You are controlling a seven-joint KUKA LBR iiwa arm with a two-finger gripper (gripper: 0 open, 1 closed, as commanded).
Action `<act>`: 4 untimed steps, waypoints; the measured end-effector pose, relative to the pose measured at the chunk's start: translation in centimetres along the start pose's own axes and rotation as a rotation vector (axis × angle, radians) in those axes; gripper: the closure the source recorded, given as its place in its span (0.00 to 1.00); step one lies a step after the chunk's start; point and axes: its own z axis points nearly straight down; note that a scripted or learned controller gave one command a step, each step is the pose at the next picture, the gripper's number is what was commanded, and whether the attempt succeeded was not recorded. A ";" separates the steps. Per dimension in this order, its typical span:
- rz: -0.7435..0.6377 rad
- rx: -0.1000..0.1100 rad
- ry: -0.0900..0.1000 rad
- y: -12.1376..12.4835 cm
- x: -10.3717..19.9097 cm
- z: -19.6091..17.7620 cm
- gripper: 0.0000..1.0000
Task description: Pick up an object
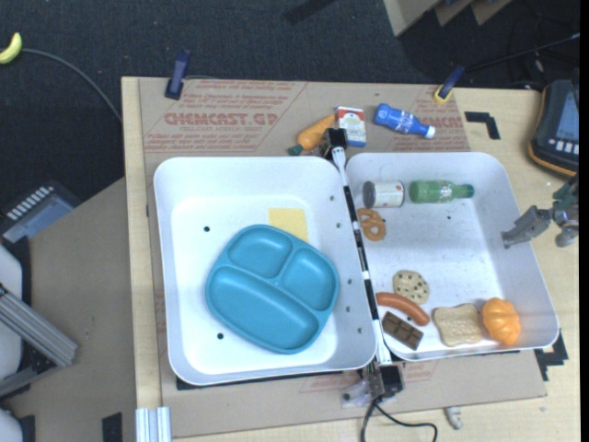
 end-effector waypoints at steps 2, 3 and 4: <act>-0.002 -0.002 0.000 17.3 8.2 9.9 0.00; -0.001 -0.014 -0.006 17.6 6.1 15.9 0.00; -0.003 -0.025 -0.008 17.9 6.1 14.4 1.00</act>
